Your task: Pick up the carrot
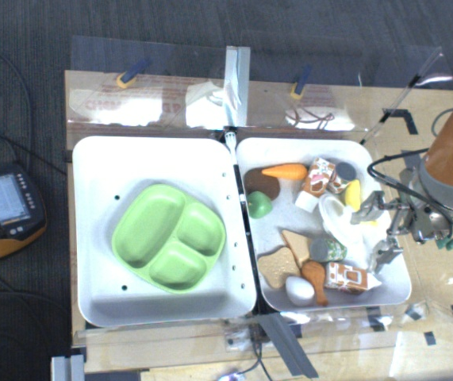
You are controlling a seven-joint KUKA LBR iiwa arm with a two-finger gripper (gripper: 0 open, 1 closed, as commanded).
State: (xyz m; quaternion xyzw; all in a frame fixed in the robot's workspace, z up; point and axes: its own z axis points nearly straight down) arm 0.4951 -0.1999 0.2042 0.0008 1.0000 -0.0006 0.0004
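Closest to the lens you've got the front lip of the left bin, holding that green divided plate and nothing you need. Slide right into the right bin and it's a proper jumble: green ball by the divider, an egg and bread slice at the front, little cartons scattered about. Your carrot sits at the back of that bin, near the left end, lying flat with its long axis running left-right, tip pointing left, fat end touching a small carton. Your gripper hangs over the bin's right edge, fingers spread, pinching nothing. So the carrot lies up and well to the left of the fingers, clear across the clutter. I'd guess you'll want to close across its short width, not along it.
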